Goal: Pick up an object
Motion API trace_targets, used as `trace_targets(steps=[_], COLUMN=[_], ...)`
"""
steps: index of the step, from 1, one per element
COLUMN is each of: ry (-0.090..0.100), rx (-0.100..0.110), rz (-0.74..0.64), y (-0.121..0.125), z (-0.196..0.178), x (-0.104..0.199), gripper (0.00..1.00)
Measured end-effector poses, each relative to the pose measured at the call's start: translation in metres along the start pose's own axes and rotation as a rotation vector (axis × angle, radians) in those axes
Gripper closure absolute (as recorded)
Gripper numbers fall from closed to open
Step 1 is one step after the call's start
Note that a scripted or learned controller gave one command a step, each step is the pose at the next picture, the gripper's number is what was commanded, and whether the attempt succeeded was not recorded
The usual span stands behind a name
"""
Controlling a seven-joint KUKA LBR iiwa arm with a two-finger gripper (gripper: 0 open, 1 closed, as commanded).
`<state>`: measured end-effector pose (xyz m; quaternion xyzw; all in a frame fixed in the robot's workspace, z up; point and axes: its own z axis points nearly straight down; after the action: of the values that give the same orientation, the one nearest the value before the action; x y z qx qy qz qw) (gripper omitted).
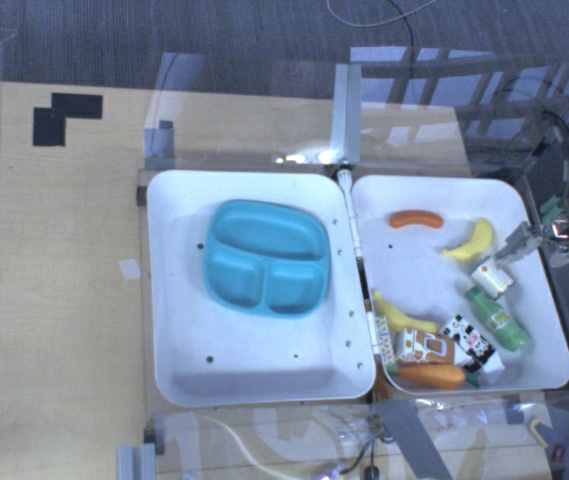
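Whether the fingers are spread or closed, I cannot tell; the gripper [516, 240] hovers over the right white plastic bin [404, 193], beside a yellow toy banana [470, 241] and green bottle [495, 318].

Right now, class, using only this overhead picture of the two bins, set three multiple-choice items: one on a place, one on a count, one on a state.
1. Where is the blue divided plate?
A. in the left bin
B. in the right bin
C. on the bench

2. How many bananas are in the right bin?
A. one
B. two
C. four

3. How does the green bottle sit?
A. upright
B. lying on its side
C. lifted off the bin floor

Answers:
1 A: the plate sits in the left bin.
2 B: one banana lies near the sausage, another beside the cartons.
3 B: its length runs along the bin floor.
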<state>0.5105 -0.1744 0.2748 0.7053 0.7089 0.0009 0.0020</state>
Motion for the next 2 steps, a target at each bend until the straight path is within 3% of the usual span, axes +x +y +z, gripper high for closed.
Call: trace_targets(steps=[1, 2], ry=[0.000, -0.001], rx=[0.001, 0.000], rz=[-0.096, -0.078], y=[0.047, 0.100], z=[0.053, 0.117], x=[0.002, -0.032], gripper=[0.00, 0.00])
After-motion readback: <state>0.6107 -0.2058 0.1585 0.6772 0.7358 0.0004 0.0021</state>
